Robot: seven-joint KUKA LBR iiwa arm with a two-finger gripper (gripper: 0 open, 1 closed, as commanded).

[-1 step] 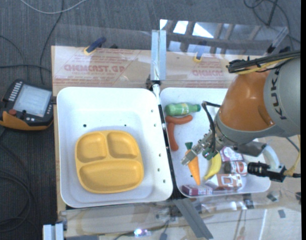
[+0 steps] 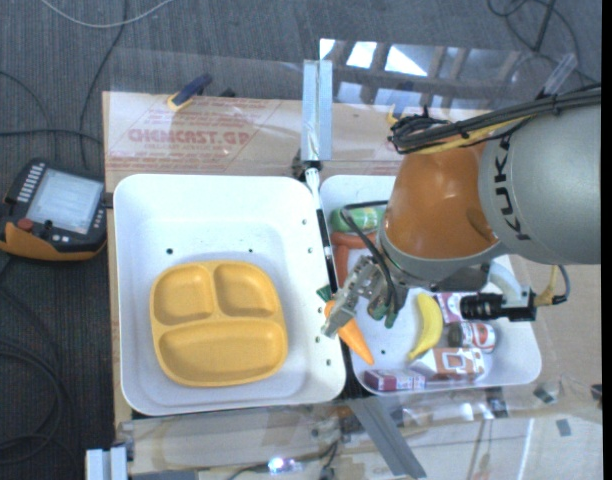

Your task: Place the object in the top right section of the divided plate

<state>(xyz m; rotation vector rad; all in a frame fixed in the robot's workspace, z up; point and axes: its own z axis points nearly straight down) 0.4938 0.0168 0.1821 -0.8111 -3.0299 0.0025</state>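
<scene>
The bulky orange-banded arm (image 2: 456, 208) lowers its end effector (image 2: 348, 310), fingers clamped on a tapered carrot (image 2: 352, 336).

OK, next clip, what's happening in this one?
The arm's gripper is low in the right bin, at an orange carrot lying near the bin's left wall. Whether it has hold of the carrot cannot be told. A banana and some packaged items lie close by. The yellow divided plate sits in the left bin with nothing in its sections.
</scene>
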